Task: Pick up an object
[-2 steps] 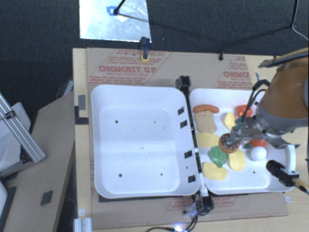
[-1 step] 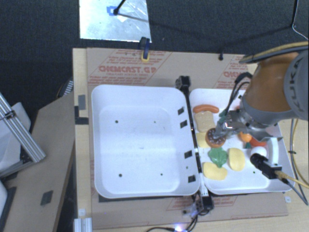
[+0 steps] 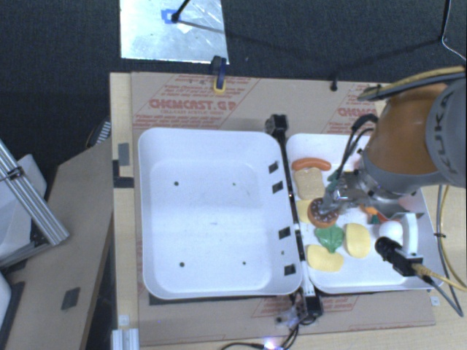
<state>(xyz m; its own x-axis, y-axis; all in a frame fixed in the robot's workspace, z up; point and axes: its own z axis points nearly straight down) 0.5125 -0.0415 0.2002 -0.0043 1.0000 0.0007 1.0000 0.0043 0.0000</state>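
The right bin (image 3: 379, 279) holds several toy food pieces. A red sausage (image 3: 311, 164) lies at its far left, with a tan bread slice (image 3: 309, 184) just in front of it. A brown round piece (image 3: 320, 212) sits below the bread. My gripper (image 3: 332, 199) hangs low right over that brown piece, and the wrist hides where the two meet. In front of them lie a green leafy piece (image 3: 330, 237), a yellow piece (image 3: 325, 259), another yellow piece (image 3: 357, 240) and a white egg shape (image 3: 390, 230).
The left bin (image 3: 157, 195) stands next to the right one, parted from it by a black-clipped divider (image 3: 288, 195). The grey arm with its orange band (image 3: 412, 141) covers the right bin's back right. A small orange piece (image 3: 374, 214) peeks out under the wrist.
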